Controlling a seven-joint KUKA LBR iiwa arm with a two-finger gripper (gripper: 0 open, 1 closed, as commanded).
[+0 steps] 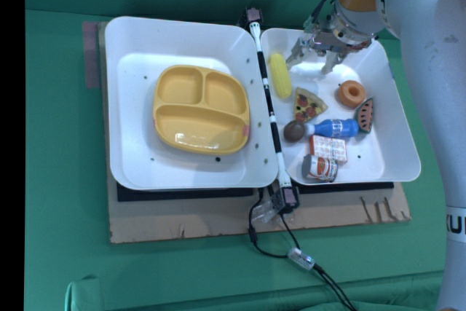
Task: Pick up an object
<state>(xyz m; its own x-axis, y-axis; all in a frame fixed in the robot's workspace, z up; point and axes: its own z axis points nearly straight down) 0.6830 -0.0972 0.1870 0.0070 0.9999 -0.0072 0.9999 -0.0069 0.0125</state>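
Note:
My gripper [312,60] hangs over the far part of the right bin [393,149], fingers spread open with nothing between them. Just to its left lies a yellow corn cob [279,75]. Nearer the camera lies a pizza slice [308,105], with an orange doughnut [351,93] and a watermelon slice [365,115] to the right. Below them lie a brown round item [294,131], a blue bottle [335,128], a red-and-white packet [328,148] and a small can [319,167].
The left bin [131,156] holds a yellow divided plate [202,109]. A black-and-white rod [266,98] runs along the divide between the bins. Cables [291,244] trail off the bench's front edge. The arm's grey body [437,84] stands over the right side.

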